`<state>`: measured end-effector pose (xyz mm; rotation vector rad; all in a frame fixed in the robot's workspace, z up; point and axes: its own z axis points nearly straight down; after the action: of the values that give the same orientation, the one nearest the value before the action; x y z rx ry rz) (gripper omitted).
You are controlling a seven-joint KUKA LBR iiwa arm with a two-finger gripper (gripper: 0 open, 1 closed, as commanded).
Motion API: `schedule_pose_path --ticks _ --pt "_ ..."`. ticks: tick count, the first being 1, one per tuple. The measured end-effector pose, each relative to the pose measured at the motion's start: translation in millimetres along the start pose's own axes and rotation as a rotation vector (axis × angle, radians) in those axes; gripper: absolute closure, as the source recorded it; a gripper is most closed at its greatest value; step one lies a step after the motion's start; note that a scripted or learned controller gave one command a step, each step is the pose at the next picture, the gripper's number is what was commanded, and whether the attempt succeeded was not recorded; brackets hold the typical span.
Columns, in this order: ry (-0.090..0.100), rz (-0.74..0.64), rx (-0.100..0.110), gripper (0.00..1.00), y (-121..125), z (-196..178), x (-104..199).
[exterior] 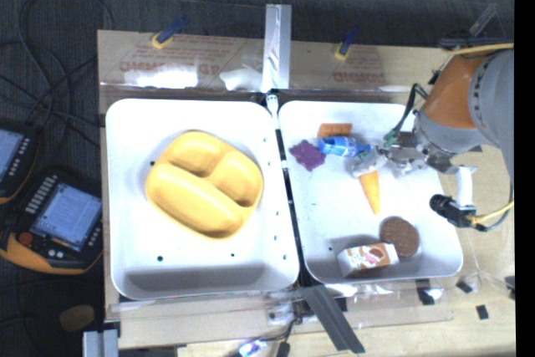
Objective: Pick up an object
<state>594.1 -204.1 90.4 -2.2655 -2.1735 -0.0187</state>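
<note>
From my camera above the counter (401,63) I see two white bins side by side. The left bin (134,180) has a big yellow lump (203,182) sitting in its middle. The right bin (326,230) has the small things I could grab.

In the right bin, a purple blob (307,154) lies at about ten o'clock. An orange block (334,130) is near twelve o'clock, and a blue bottle (341,147) lies just below it. An orange cone (370,190) lies near the middle, pointing down. A brown round disc (399,236) sits at about five o'clock, and a little carton (367,258) lies just beside it at six o'clock.

My arm comes in from three o'clock. The pincer (399,153) hangs low at about two o'clock in the right bin, near the blue bottle and just above the cone. I cannot tell how the pincer is set.

I see nothing lifted yet. Everything looks like it is lying on the bin floor. So I think the grab and the lift are both left to do.
</note>
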Motion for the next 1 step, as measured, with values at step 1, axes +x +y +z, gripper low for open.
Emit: schedule_pose_path --ticks 1 --pt "-0.01 0.005 0.009 0.0 -9.2 -75.6 61.7"
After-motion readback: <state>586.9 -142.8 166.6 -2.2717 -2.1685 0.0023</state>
